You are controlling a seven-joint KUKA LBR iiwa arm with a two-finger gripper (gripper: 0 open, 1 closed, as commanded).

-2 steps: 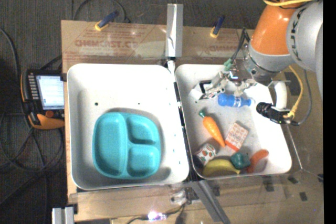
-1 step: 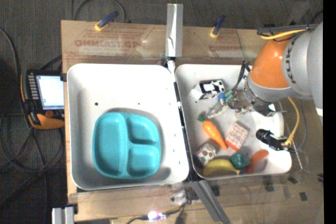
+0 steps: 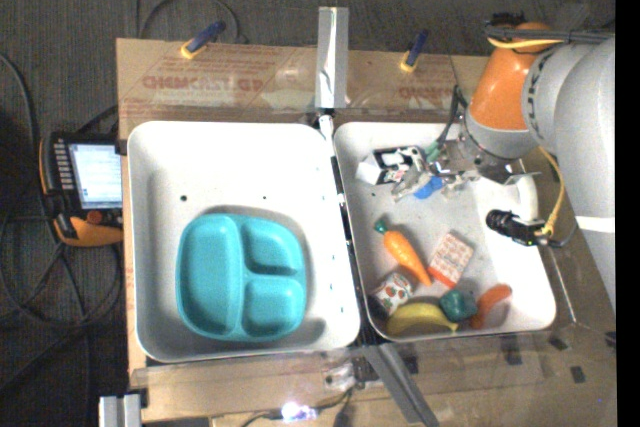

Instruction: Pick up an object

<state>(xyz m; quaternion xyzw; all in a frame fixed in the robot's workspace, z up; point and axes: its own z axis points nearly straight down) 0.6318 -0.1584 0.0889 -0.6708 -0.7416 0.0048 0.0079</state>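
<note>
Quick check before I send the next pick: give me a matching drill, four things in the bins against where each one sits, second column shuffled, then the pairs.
Things:
1. teal divided plate
2. carrot
3. banana
4. hand

Places:
A. near edge of the right bin, beside the dark green toy
B. upper part of the right bin, over the small blue and white items
C. left bin, toward its near side
D. middle of the right bin, left of the pink and white box

Pairs: 1-C, 2-D, 3-A, 4-B
</note>
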